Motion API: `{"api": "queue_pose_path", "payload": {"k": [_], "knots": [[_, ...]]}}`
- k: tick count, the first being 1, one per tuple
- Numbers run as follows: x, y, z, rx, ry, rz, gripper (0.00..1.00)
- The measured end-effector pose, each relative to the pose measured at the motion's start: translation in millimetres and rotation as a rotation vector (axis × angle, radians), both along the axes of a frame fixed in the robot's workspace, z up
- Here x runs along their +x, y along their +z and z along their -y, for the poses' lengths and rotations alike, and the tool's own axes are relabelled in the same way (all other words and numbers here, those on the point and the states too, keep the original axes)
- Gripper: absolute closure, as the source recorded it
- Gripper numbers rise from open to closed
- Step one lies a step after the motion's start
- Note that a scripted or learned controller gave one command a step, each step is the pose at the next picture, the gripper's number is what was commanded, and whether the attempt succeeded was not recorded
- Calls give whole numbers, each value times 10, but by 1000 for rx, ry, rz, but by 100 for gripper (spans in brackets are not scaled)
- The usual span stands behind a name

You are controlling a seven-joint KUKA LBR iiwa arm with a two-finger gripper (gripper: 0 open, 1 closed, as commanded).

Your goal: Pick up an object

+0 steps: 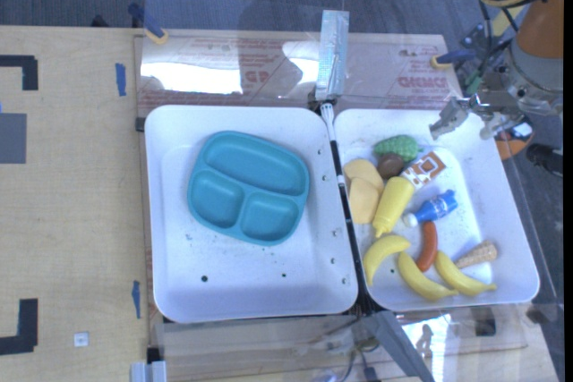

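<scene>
Your main risk is the crowding: the mustard bottle (392, 203), bananas (428, 275), sausage (428, 244) and blue bottle (436, 207) lie touching in the right bin (512, 208), so a descent could nudge neighbours or pinch two at once. The claw (473, 114) hovers over that bin's far right corner, holding nothing; you cannot tell its opening from here.

A robotics lab: taped wooden bench (72, 192), two white bins (170, 282), clear acrylic guards (233, 58).

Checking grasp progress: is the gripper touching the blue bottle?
Apart. The camera view shows the gripper over the right bin's far corner, white floor between it and the blue bottle.
</scene>
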State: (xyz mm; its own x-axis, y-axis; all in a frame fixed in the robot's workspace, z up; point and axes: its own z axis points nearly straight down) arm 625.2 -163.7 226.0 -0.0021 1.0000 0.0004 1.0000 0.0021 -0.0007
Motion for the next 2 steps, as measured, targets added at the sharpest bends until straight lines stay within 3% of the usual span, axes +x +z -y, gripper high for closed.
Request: {"api": "queue_pose_path", "payload": {"k": [1,2], "knots": [[-36,-1260,-109,-3,-5,9,0],[-44,-1183,-108,-3,-6,8,100]]}}
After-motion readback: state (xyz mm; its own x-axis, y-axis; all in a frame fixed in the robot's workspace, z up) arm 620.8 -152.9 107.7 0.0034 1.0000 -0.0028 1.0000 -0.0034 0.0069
